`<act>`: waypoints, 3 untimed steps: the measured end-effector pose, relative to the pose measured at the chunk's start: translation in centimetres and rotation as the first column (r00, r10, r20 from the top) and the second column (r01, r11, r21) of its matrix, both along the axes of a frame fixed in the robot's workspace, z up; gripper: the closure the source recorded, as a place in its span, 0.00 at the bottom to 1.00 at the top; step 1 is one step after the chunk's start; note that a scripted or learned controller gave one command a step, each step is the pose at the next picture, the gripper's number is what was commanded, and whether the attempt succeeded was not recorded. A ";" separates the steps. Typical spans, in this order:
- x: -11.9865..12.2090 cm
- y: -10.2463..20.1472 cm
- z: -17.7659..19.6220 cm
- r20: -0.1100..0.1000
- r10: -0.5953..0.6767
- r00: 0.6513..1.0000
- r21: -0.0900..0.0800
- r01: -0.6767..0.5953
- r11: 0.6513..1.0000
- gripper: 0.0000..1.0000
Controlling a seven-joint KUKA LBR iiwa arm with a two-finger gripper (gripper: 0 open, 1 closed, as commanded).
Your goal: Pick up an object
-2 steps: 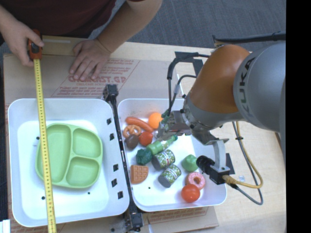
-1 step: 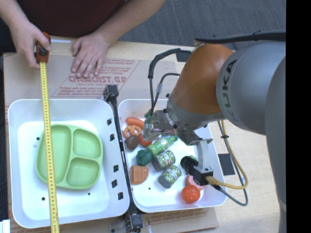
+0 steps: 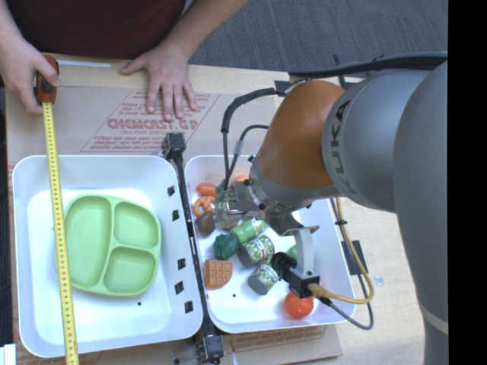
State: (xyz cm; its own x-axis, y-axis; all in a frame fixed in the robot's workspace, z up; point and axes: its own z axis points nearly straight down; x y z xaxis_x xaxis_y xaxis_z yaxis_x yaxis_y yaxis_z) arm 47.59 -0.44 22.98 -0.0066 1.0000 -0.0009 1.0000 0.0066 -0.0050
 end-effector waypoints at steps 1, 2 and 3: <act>0.0 0.0 0.0 0.000 0.000 1.000 0.000 0.000 1.000 0.00; 0.0 0.0 0.0 0.000 0.000 1.000 0.000 0.000 1.000 0.00; 0.0 0.0 0.0 0.000 0.000 1.000 0.000 0.000 1.000 0.00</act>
